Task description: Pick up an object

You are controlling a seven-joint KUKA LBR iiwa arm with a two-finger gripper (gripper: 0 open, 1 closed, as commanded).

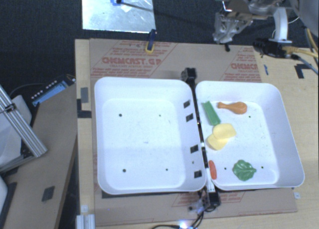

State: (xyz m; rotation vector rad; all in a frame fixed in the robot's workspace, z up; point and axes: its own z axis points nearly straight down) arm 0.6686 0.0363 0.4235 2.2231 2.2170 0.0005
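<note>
Surface: brown cardboard sheet (130, 59) with red lettering on the tabletop (42, 138), under both bins.
Toys: orange drumstick (233, 107), green strip (211, 113), two overlapping yellow pieces (221, 136), small red-orange piece (213, 169), green leafy piece (243, 169); all look like plastic food.
Right bin (284, 123): holds all the toys; drumstick and strip toward the far side, yellow pieces mid-bin, red-orange piece by the near left wall, leafy piece near the front.
Left bin (144, 133): white, shallow, touching the right bin along a row of black clips.
Hand (227, 29): above the cardboard, beyond the right bin's far edge, well apart from the toys, nothing in it; how far open, cannot tell.
</note>
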